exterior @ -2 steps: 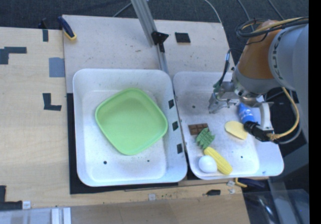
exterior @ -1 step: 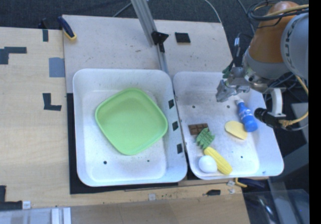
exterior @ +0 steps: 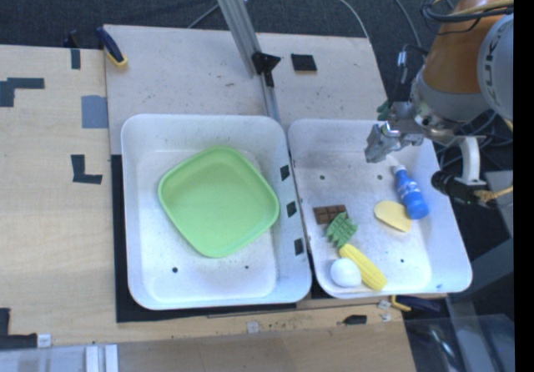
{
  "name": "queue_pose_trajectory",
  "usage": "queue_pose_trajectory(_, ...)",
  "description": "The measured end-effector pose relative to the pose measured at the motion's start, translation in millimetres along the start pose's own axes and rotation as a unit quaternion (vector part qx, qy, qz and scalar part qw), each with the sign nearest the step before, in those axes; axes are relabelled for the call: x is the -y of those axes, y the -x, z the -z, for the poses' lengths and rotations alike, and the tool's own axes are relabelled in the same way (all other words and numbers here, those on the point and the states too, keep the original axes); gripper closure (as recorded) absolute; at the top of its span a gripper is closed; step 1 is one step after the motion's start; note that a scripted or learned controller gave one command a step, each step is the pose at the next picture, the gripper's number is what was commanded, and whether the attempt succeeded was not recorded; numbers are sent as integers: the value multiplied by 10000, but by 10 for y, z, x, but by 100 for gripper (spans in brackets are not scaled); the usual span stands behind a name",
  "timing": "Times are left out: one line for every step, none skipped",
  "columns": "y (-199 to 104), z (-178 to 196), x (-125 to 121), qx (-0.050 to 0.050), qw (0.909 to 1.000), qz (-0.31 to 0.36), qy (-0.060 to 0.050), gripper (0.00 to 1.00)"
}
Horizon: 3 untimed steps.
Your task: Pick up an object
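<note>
Gripper (exterior: 382, 145): I see it over the right bin's far part; whether it is holding anything, I cannot tell.
Blue bottle (exterior: 410, 193): lies just beside, toward the bin's near-right, long axis pointing to the gripper.

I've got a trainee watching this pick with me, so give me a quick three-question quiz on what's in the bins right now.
1. True or false: the green plate lies in the left bin.
2. Which thing lies nearest the tool? A) white egg B) blue bottle C) corn cob
3. Fill in: the brown chocolate bar touches the top of the green ____.

Key: 1 true. 2 B: the bottle lies just below the tool in the right bin; egg and corn sit at the near edge. 3 toy, leafy and ridged.
</note>
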<state>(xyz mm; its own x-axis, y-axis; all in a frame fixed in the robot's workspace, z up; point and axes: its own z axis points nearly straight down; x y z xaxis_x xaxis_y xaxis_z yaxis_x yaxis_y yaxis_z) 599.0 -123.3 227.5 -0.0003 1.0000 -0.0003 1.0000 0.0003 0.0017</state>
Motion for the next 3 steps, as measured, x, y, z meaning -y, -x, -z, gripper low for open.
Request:
queue_pose_trajectory(-525,-106,-55,-7,10000,20,-14,100)
queue_pose_trajectory(-1077,-175,-171,-7,10000,20,-14,100)
queue_pose_trajectory(-1520,-199,-206,-6,10000,19,-13,100)
